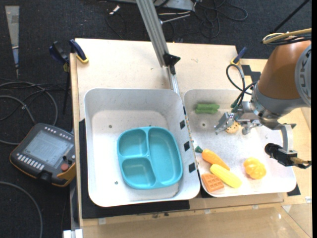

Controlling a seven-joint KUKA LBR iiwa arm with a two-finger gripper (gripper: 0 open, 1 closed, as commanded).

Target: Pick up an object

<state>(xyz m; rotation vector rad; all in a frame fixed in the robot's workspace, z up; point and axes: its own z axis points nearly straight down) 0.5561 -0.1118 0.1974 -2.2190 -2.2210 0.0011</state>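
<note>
camera view has the gripper point(232, 124) low in the right bin point(277, 190), fingers spread around a small tan piece point(232, 128), not clamped yet. could easily nudge it aside when closing, ending with nothing held.

Toys point(221, 171) crowding rt bin's point(257, 190) front; open floor mid-bin.

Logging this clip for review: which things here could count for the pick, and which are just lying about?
Belong to the job:
tool
tan piece by the tool
green bean
carrot
corn cob
waffle
yellow fruit

Lying about:
teal divided tray
handheld controller
</note>
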